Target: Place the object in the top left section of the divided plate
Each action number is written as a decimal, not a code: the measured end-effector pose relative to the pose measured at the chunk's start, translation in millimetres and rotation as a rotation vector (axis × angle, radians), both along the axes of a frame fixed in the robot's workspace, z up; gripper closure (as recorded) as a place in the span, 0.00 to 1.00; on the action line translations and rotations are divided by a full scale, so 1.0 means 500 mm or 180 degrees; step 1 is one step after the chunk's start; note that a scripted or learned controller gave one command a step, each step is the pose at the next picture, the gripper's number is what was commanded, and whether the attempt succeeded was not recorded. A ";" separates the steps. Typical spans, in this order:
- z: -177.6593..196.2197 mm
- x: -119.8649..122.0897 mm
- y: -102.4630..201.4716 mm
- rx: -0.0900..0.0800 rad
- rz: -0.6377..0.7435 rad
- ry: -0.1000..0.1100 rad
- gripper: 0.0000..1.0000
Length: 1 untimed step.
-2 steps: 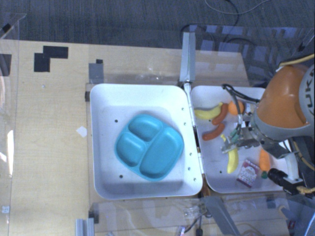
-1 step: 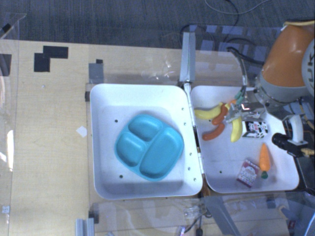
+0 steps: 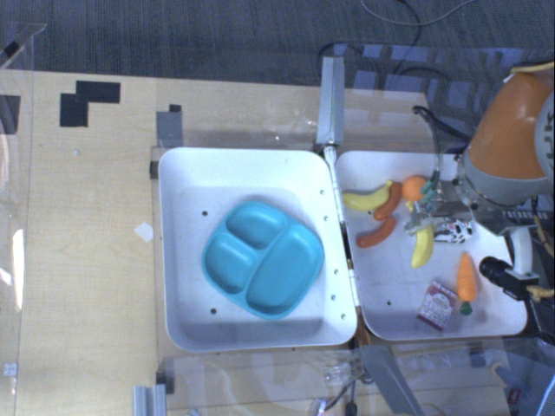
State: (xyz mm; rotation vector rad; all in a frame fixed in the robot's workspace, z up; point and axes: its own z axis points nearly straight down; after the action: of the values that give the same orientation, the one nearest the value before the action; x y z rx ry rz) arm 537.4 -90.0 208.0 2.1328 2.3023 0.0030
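A blue divided plate (image 3: 264, 258) lies in the left bin (image 3: 182, 189), its three sections bare. My gripper (image 3: 429, 215) hangs over the right bin (image 3: 395, 319), low among the toy foods. Directly under and in front of it lies a small yellow banana (image 3: 421, 250). An orange ball (image 3: 414, 187) sits just behind it, and a black-and-white toy (image 3: 453, 230) lies to its right. The wrist hides the gripper's tips.
The right bin also holds a larger banana (image 3: 365, 199), two red sausages (image 3: 375, 232), a carrot (image 3: 466, 277) and a small pink box (image 3: 438, 305). A metal divider post (image 3: 330, 102) stands between the bins at the back.
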 end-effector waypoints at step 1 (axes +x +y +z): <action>-0.140 -0.055 0.006 0.0006 -0.1238 0.0005 1.00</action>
State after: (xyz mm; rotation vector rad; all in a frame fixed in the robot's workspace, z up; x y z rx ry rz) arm 509.8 -87.2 138.0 2.5391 1.8479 0.0026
